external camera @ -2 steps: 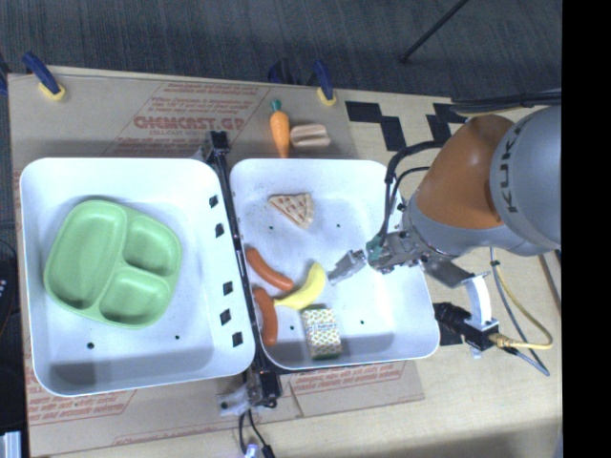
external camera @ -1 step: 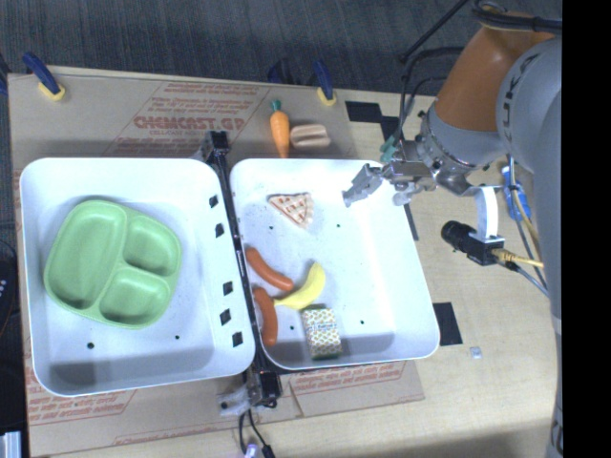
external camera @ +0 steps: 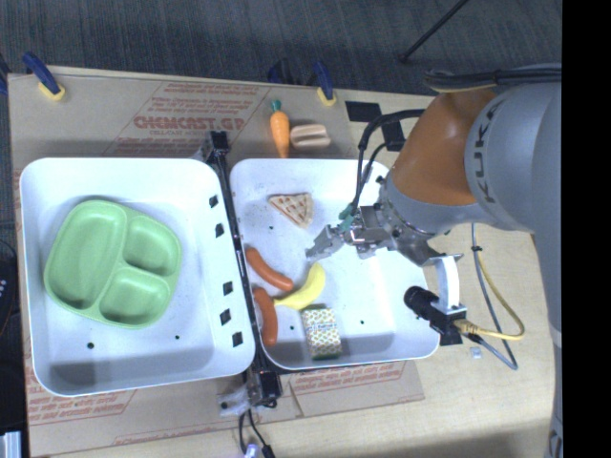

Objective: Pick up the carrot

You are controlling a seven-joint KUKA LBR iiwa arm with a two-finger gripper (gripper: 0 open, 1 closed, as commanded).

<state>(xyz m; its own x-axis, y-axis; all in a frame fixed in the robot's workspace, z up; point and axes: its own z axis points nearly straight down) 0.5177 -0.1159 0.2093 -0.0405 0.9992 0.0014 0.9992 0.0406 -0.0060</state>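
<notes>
Orange carrot lies on the desk just beyond the right bin, so the pincer, its spread unreadable, should lift clear, then descend astride it.

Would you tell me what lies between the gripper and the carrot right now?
In the camera view, the waffle slice lies roughly between the gripper and the carrot, which sits outside the right bin, beyond its far rim.

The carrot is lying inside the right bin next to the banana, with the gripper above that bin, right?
Not quite. The carrot lies outside the bins, on the cardboard beyond the right bin, beside a small bun. The camera view shows it. The gripper is indeed above that bin.
</notes>
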